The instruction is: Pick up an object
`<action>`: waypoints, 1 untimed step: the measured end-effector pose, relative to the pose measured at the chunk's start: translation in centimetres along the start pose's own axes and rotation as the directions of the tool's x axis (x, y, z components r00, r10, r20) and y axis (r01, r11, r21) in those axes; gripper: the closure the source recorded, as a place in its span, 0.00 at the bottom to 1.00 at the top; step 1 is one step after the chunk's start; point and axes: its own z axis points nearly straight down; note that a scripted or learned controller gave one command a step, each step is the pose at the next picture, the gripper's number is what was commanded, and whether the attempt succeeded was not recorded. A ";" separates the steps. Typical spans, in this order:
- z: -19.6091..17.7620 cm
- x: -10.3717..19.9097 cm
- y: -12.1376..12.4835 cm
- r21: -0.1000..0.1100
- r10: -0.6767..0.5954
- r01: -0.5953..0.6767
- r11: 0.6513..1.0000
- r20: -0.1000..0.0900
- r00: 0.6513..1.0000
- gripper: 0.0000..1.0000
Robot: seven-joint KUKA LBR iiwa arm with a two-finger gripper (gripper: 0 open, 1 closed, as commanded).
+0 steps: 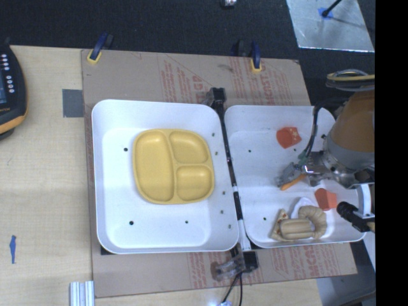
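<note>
Fixed above the bench (pixel 44 171), looking down at a slant on 2 white bins (pixel 108 171). Far enough to take in both bins whole, plus dark floor (pixel 159 11) beyond the bench's far edge.

Pale wooden desk (pixel 44 183) | brown cardboard sheet (pixel 159 78) flat on top, clamped at far edge by two blue-and-yellow clips (pixel 99 48) | two shallow white bins (pixel 115 228) side by side on cardboard | black-and-orange handheld controller (pixel 9 88) at left edge

Yellow divided tray (pixel 173 166) in left bin (pixel 105 171); tool (pixel 298 173) low over right bin (pixel 255 126)
</note>
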 end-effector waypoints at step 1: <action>-2.0 -0.4 0.6 -0.018 -0.001 0.001 1.000 0.007 1.000 1.00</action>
